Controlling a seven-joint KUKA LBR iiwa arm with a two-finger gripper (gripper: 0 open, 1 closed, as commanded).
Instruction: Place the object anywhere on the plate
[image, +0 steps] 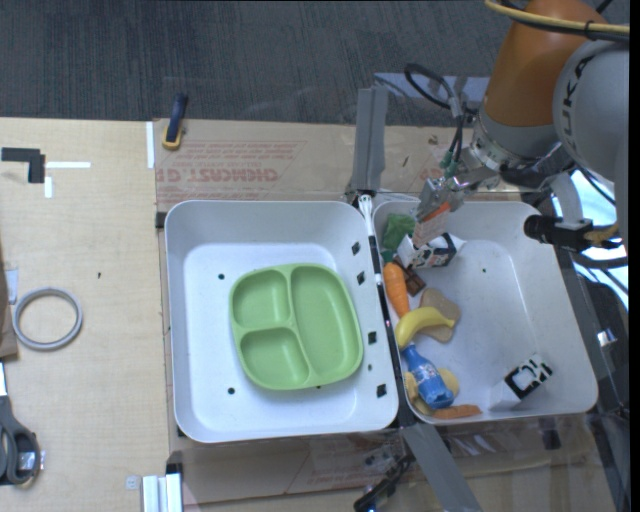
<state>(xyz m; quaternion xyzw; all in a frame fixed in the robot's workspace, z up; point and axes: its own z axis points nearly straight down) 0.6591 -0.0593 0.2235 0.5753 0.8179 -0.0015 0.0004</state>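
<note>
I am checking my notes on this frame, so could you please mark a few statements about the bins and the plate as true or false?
1. The green plate lies in the left bin. True.
2. A carrot rests on the plate. False: it lies in the right bin.
3. The plate has three compartments. True.
4. The banana is in the left bin. False: it is in the right bin.
5. The gripper is over the right bin. True.

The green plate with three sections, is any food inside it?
No food lies in the green three-section plastic plate; all its compartments show bare. The orange carrot and yellow banana lie in the right white bin.
</note>
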